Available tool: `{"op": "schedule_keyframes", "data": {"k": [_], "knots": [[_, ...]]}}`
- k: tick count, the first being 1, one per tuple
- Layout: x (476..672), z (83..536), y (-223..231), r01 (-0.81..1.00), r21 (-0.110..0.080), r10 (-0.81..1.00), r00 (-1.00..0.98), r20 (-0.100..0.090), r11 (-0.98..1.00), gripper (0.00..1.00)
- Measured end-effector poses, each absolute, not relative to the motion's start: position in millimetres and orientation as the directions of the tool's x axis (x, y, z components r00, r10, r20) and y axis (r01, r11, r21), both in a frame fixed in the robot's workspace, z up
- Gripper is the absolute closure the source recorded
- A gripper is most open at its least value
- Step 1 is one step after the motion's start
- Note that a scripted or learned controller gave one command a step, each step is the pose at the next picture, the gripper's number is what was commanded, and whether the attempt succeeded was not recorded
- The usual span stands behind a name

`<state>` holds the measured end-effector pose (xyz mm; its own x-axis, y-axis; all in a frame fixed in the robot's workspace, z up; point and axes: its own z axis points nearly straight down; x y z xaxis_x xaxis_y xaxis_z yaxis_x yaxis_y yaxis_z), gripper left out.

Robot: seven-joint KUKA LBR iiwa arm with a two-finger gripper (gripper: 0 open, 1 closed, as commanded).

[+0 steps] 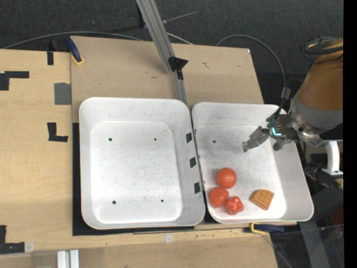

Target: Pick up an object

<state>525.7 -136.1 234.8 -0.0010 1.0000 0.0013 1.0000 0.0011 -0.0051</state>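
Note:
The right bin (290, 166) holds several small items near its front edge: a round red tomato (226, 177), a second red ball (217, 196) just below it, a red pepper-shaped piece (234, 205) and a tan waffle-like biscuit (262, 199). My gripper (262, 143) hovers over the bin's upper right part, behind and to the right of the tomato. It is open, with one grey finger (251, 141) pointing left, and nothing sits between its fingers. The orange-banded wrist (323, 88) comes in from the right.
The left bin (89, 149) lies beside the right one, their rims meeting along a middle ridge with black clips (192, 162). A slanted metal pole (159, 29) rises behind the bins. Cables run over the bench at the back right.

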Motion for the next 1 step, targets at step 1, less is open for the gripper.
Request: {"op": "schedule_keyframes", "data": {"k": [1], "knots": [[526.5,236.6,-136.1,1.0,-0.001,1.0,-0.002,0.001,0.002,0.0]]}}
